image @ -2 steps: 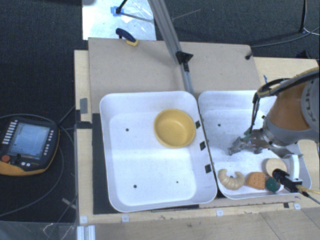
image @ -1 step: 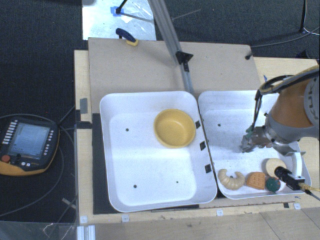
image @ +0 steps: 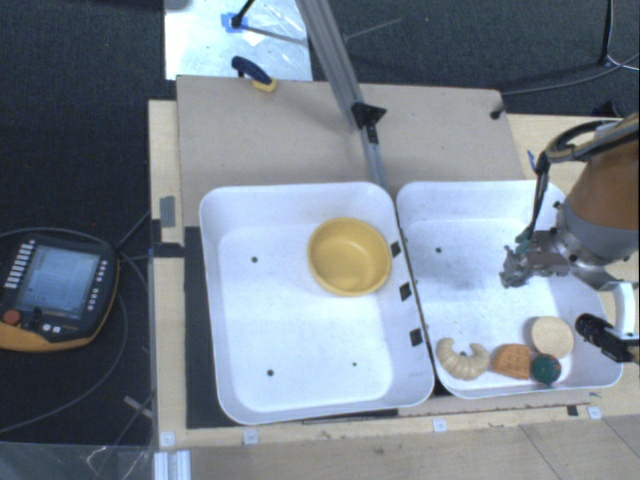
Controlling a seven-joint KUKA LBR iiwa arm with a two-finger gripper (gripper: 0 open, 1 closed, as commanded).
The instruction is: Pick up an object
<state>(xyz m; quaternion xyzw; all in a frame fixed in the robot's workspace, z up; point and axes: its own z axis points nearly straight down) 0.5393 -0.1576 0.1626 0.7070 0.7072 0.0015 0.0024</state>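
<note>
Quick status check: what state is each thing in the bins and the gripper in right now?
Yellow bowl: upright, alone in left bin.
Croissant-shaped piece: lying flat, right bin, near front wall.
Orange piece: flat, beside it.
Pale disc: flat.
Green ball: resting by disc.
Gripper: above right bin, holding nothing visible.

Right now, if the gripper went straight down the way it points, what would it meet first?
Probably the bare floor of the right bin: the gripper hangs over open white surface, apart from the food items, though depth is unclear.
</note>
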